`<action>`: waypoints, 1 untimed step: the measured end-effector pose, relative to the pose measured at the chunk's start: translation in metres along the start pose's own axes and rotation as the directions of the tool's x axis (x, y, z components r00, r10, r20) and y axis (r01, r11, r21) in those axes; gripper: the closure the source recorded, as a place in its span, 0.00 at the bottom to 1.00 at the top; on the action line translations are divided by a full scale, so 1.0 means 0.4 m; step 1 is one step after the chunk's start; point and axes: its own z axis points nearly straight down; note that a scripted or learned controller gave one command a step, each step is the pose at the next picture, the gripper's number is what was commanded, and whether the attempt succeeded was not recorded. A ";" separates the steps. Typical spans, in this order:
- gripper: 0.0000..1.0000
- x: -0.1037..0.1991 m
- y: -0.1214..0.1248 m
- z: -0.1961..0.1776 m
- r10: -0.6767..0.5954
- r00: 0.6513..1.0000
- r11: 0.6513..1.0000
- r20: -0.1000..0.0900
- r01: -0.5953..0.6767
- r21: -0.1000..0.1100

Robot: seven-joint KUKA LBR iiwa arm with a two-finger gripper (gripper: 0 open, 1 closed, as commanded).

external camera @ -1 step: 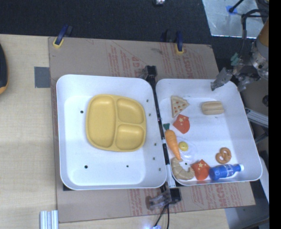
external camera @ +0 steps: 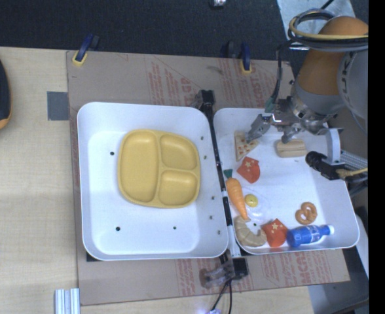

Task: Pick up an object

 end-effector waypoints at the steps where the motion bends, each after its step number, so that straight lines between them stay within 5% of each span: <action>1: 0.00 0.044 0.036 0.147 0.003 1.000 1.000 0.003 -0.003 -0.003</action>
